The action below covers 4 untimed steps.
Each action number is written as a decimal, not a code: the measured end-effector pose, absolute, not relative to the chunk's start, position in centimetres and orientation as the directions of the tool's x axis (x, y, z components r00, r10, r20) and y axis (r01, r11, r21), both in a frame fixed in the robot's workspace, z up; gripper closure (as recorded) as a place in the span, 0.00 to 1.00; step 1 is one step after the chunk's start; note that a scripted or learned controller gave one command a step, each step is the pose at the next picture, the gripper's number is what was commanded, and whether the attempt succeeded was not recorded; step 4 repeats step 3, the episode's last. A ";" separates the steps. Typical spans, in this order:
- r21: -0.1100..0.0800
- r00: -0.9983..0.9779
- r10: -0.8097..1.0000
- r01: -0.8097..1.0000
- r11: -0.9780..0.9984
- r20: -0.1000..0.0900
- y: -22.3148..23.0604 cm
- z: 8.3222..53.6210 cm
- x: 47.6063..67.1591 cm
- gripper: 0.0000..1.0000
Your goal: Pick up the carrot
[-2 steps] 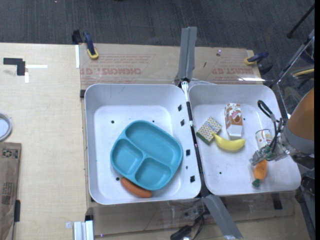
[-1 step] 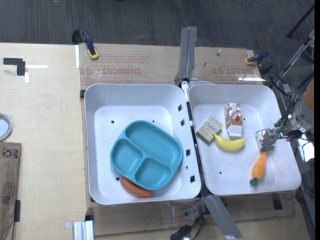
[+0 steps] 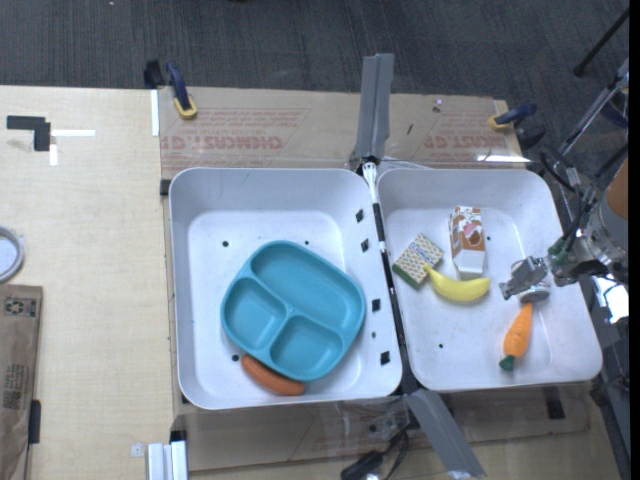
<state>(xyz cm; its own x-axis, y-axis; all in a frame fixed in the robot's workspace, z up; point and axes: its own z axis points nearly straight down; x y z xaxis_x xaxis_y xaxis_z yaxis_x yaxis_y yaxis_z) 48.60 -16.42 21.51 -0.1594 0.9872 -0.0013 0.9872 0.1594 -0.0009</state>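
Note:
The carrot (image 3: pixel 517 336) is orange with a green stem end and lies on the floor of the right bin (image 3: pixel 440 363), near its right wall, pointing toward the front. My gripper (image 3: pixel 527 279) hangs just above the carrot's upper end, at the bin's right side, with the arm coming in from the right edge. Nothing is visible between the fingers, and the carrot rests on the bin floor.
In the right bin there are also a yellow banana (image 3: pixel 459 287), a small carton (image 3: pixel 466 240) and a green-yellow block (image 3: pixel 417 259). The left bin (image 3: pixel 200 218) holds a blue divided plate (image 3: pixel 292 310) and a hot dog (image 3: pixel 272 378) at its front edge.

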 end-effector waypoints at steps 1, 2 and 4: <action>-0.004 -0.200 0.980 0.980 0.200 0.007 -21.6 10.0 47.7 0.00; -0.003 -0.199 0.980 0.980 0.199 0.004 -21.7 10.9 47.8 1.00; 0.000 -0.238 0.971 0.971 0.238 -0.001 -15.7 22.0 47.9 1.00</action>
